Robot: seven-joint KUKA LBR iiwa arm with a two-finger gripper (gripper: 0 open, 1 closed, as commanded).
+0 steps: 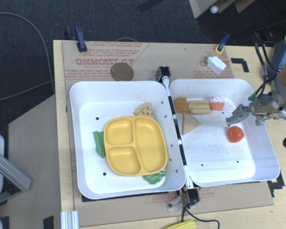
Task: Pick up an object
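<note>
Fingers (237, 114) of the gripper (239, 116) are seen at the right of the frame, over the right bin (257, 173); whether they are open or closed cannot be told, and nothing is seen held between them.

Lower frame: a yellow object (181, 224) is partly seen at the bottom edge, on the bench (229, 202).

Left bin (83, 175): a yellow divided plate (135, 144) with three compartments is laid in the middle. A green item (99, 143) is tucked against the plate's left edge, and a second green item (155, 178) is noted at its lower right edge. A tan waffle-like piece (144, 109) is seen just above the plate.

Right bin: a red ball (235, 134) is lying just below the gripper, apart from it. A pale wedge (189, 123) is placed at the bin's left side. Above it, a brown block (181, 105), a tan roll (199, 108) and a red-and-white piece (217, 104) are lined up in a row.

Upper frame: a brown disc (122, 72) and a small white box (216, 64) are resting on the bench beyond the bins.
</note>
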